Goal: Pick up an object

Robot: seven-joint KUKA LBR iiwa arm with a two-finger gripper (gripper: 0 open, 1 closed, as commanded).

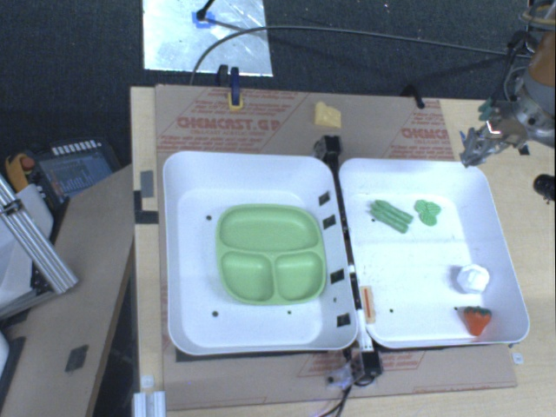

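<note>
**Hand off past the bin corner, small targets hugging the walls**

Camera view: your hand hangs just outside the far right corner of the right bin, above the desk. It is small and blurred here, so you cannot tell whether its tips stand apart or together, and nothing is seen between them.

Take the right bin as your landmark. The pickable things all lie inside it: a green ridged piece and a small green leafy piece toward its far side, near each other; a white lumpy object close to its right wall; and an orange-red strawberry-like piece in its near right corner, just beside the rim.

The likely trouble, as you should judge it: the white object and the strawberry sit so close to the wall that a descending hand could strike the rim or close on one side only and knock the piece away. The two green pieces are low and flat, so the tips may skid over them or nudge both at once.

Left of the right bin sits the left bin, holding a green divided plate. Black clips run along the seam between them, and a yellow block lies on the desk beyond the far rim. Nothing stands between the hand and the green pieces.
</note>
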